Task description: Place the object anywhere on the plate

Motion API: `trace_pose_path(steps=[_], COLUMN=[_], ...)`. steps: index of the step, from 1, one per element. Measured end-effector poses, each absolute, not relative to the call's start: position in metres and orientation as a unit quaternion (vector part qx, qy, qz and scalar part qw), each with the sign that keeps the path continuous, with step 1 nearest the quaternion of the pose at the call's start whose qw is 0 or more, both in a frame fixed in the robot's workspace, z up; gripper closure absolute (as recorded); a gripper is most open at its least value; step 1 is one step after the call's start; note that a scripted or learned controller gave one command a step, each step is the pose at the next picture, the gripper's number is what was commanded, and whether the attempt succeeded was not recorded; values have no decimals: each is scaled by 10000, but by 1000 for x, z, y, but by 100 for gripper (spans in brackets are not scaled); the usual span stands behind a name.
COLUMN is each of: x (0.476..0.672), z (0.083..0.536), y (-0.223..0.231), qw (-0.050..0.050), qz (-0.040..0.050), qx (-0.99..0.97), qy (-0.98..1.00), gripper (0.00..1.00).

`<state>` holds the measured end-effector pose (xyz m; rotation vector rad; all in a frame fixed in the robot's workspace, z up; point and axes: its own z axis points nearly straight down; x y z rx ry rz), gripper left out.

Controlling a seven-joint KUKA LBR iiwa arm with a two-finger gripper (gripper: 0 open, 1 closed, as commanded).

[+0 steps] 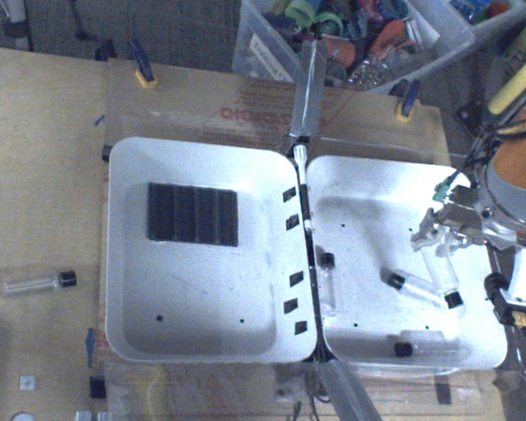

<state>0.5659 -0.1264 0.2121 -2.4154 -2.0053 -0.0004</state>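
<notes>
Two smooth, slightly glossy white plastic bins [128, 237] sit on a matt pale wooden bench [34, 150]. The ribbed black rectangular plate [193, 215] looks matt; clear black-capped vials [421, 290] look glassy.

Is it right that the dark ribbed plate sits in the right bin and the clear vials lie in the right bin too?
Not quite. The camera view shows the dark ribbed plate in the left bin, not the right. The clear vials do lie in the right bin.

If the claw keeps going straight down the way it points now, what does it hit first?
Probably the clear vial lying in the right bin, just below the claw. Depth is hard to judge, so it may meet the bin floor beside it.
</notes>
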Motion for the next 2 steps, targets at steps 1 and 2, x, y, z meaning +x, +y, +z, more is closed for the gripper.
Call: trace_pose_path(steps=[1,2], x=[575,569], z=[184,184], y=[-30,54], qw=[24,15], qz=[20,17], qx=[-8681,-8858], qy=[-4963,-4641], gripper=[100,100])
